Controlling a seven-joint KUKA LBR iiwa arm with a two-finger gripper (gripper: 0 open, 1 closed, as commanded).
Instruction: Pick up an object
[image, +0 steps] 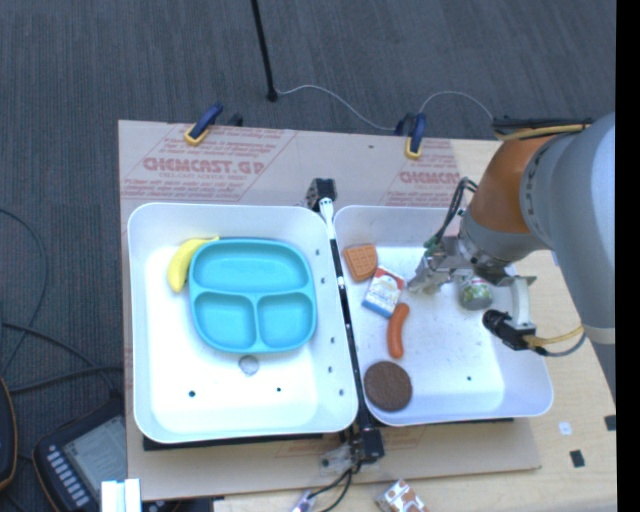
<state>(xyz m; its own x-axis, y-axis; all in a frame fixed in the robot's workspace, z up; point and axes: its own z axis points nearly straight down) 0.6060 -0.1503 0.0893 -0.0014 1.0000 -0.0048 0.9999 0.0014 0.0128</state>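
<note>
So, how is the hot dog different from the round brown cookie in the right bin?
The hot dog is long, thin and orange-red; the cookie is round, flat and dark brown. The hot dog lies nearer the bin's middle, beside the small carton; the cookie sits at the front-left corner. Both lie loose in the right bin, away from the gripper.
</note>
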